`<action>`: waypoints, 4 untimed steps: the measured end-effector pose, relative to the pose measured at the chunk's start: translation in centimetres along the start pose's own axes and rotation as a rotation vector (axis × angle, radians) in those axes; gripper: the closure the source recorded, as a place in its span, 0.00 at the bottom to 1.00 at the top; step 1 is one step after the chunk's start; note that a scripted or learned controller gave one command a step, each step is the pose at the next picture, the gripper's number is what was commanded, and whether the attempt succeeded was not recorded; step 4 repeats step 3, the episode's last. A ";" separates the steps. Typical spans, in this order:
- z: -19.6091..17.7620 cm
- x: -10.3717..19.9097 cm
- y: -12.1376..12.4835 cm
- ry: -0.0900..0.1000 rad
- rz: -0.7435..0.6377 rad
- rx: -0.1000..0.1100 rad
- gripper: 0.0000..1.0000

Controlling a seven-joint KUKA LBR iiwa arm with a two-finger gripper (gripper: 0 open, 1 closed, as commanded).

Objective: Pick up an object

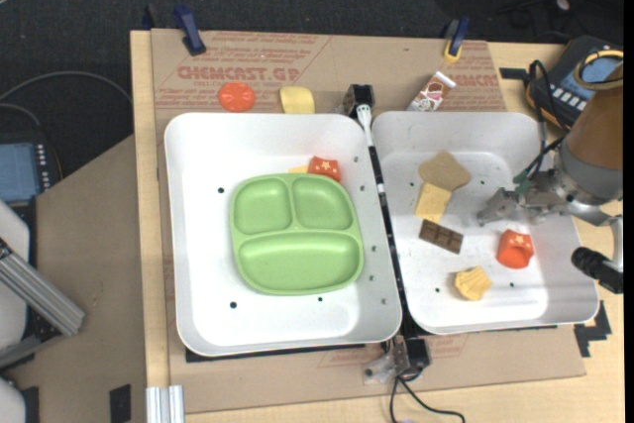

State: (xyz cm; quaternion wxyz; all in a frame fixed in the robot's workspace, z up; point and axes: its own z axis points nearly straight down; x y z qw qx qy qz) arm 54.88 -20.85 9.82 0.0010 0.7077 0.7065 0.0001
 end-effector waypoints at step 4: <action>-11.1 7.8 2.7 0.001 -0.014 -0.016 1.00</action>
